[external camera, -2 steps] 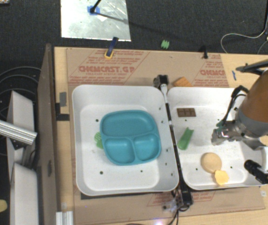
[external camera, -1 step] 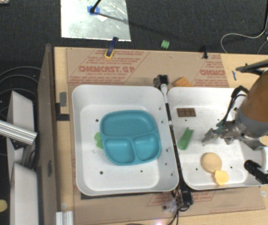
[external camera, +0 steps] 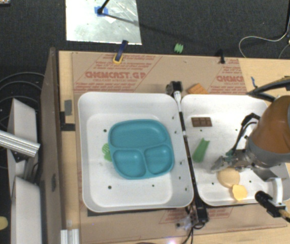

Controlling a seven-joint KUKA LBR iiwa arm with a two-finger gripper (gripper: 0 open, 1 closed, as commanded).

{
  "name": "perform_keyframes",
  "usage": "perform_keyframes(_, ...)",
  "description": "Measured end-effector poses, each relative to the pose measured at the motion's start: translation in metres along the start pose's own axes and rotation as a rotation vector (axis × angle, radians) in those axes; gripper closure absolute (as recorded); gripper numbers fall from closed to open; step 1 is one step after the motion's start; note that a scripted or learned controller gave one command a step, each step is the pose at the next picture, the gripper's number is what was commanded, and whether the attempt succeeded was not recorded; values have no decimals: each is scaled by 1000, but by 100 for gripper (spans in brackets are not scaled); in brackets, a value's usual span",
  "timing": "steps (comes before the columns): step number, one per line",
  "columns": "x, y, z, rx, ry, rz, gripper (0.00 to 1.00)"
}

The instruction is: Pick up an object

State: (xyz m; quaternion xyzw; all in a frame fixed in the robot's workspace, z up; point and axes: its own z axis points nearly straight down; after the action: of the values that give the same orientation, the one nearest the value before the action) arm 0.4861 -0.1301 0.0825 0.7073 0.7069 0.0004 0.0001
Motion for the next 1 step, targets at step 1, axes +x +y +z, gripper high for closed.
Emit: perform_keyframes(1,-51,85,-34,-12,-7,-5,0)
